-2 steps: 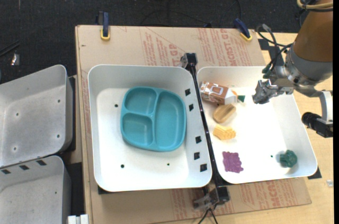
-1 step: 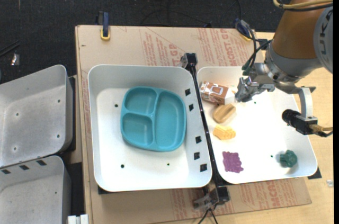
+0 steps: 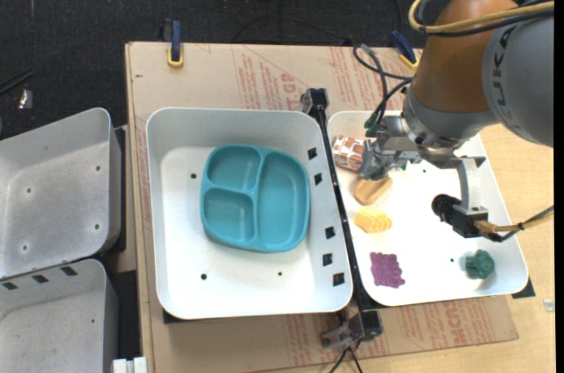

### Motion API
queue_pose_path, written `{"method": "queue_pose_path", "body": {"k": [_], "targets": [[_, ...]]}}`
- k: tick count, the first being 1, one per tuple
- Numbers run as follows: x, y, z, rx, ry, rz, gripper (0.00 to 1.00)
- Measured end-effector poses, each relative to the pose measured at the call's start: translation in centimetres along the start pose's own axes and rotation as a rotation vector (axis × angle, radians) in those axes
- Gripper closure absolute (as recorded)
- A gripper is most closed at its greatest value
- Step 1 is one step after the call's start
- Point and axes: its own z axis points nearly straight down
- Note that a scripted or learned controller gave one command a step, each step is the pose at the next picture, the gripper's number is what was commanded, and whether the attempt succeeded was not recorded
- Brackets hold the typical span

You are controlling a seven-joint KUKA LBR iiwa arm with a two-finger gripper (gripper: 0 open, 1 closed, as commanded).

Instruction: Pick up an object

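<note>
While the jaws (image 3: 381, 161) hang low in the right bin (image 3: 423, 292), spread I cannot tell, a tan piece (image 3: 372, 189) lies just beneath them, long axis slanting.

grey arm (image 3: 520, 71) with orange band (image 3: 454, 45), yellow cable loop (image 3: 432, 5), dark gripper (image 3: 381, 161)

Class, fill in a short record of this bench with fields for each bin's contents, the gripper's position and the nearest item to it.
left bin: teal divided plate
right bin: tan piece, yellow piece, purple piece, green piece, wrapped snack
gripper: low over the right bin's upper left part
nearest item: tan piece, right beneath the gripper; whether it is gripped cannot be told
</note>
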Motion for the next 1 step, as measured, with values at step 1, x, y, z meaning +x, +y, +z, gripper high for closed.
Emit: {"method": "queue_pose_path", "body": {"k": [1], "targets": [[4.66, -0.06, 1.17, 0.0, -0.001, 0.002, 1.0]]}}
